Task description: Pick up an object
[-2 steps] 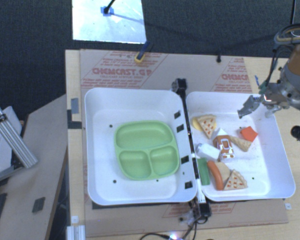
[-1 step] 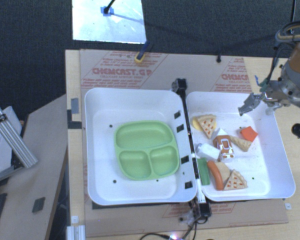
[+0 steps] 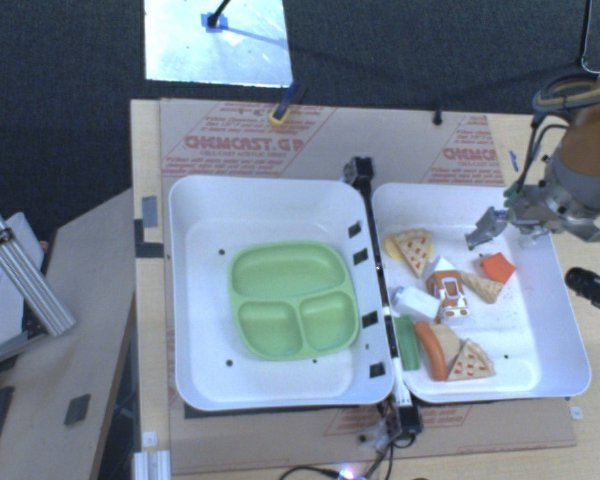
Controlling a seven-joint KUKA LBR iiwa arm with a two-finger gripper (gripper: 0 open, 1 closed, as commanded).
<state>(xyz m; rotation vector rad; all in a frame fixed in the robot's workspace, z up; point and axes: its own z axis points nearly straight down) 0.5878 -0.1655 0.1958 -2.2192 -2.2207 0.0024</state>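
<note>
— Camera view, item one: where's the gripper (image 3: 492,226)?

— Over the right bin (image 3: 560,313), at its far right part, hanging off the grey and orange arm (image 3: 585,153). Whether it is open or closed, I cannot tell from this angle.

— Item two, the objects?

— Orange block (image 3: 497,266) just below the fingertips, resting on a pizza slice (image 3: 479,287). Another pizza slice (image 3: 412,249) lies to their left. Further down-left: small carton (image 3: 447,294), white piece (image 3: 416,301), sausage (image 3: 431,348), green stick (image 3: 407,343), third pizza slice (image 3: 470,362).

— Item three?

— Left bin (image 3: 205,218), well left of the fingers, holding a green divided plate (image 3: 292,298).
</note>
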